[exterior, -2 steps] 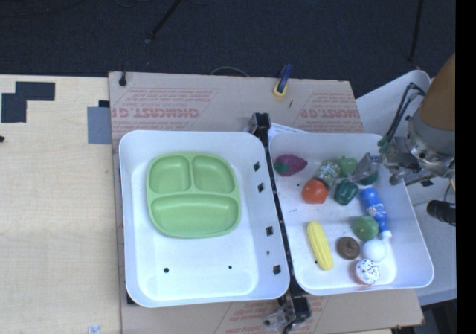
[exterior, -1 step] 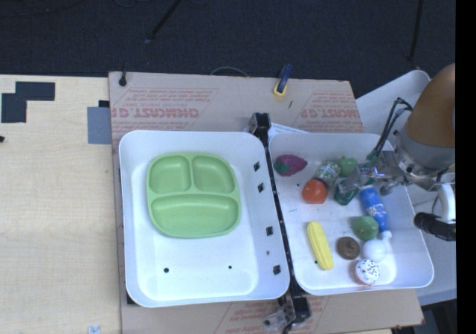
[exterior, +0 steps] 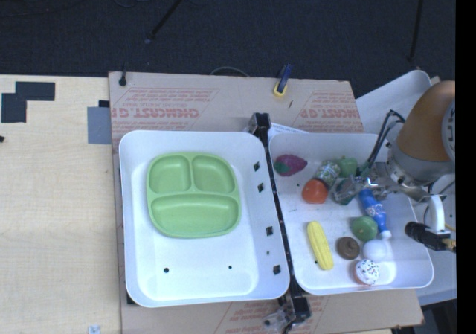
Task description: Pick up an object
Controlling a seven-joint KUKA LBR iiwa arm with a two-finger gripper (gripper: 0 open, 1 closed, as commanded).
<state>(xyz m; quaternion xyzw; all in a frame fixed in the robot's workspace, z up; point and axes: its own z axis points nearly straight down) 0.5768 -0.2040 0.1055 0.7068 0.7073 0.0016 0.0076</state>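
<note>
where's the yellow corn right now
The yellow corn lies in the right bin, near its front-left, between the red tomato and the brown ball.

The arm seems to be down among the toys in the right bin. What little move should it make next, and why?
Probably a short lift straight up, to test for a catch. The gripper sits low in the right bin, beside the red ball and the blue bottle, where things crowd together.
</note>
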